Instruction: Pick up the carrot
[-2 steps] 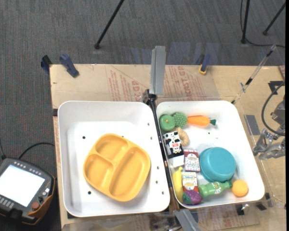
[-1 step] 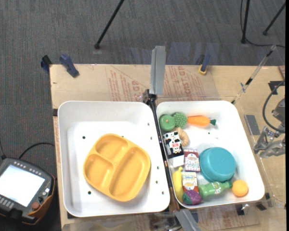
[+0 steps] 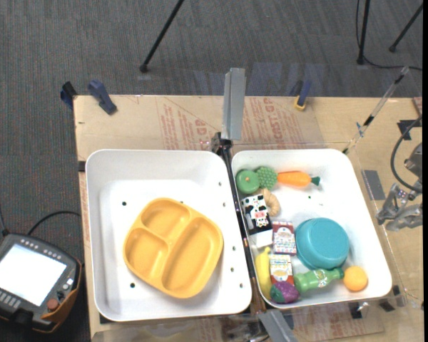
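Orange carrot point(image 3: 295, 179) lies free near the right bin's point(image 3: 357, 191) far wall, accessible from above. Claw point(image 3: 399, 211) waits beyond that bin's right rim; state cannot be told.

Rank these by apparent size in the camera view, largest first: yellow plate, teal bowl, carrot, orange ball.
1. yellow plate
2. teal bowl
3. carrot
4. orange ball
Carrot and ball are close: the carrot is longer, the ball rounder.

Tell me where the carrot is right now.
The carrot lies in the right bin, near its far edge, just right of the bumpy green ball and above the teal bowl.
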You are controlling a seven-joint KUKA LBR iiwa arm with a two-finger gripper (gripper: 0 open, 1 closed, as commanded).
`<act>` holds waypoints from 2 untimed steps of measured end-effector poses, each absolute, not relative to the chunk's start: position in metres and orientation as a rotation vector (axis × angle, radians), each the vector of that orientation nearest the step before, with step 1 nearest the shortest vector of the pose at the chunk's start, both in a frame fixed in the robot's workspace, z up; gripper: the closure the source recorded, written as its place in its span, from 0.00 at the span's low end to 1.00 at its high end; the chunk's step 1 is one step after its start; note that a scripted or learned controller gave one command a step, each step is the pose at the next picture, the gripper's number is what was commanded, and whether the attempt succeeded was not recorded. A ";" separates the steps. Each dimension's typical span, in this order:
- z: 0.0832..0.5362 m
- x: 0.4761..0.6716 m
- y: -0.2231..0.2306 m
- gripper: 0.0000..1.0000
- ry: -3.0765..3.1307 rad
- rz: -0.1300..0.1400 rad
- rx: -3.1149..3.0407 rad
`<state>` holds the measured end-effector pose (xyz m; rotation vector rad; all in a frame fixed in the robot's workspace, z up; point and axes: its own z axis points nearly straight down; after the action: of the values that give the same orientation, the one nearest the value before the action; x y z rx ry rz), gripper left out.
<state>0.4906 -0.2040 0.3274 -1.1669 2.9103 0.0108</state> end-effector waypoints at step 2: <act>0.345 0.493 -0.203 1.00 2.909 0.014 -1.157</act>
<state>0.4933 -0.2028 0.3453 -1.1570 2.9093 0.0141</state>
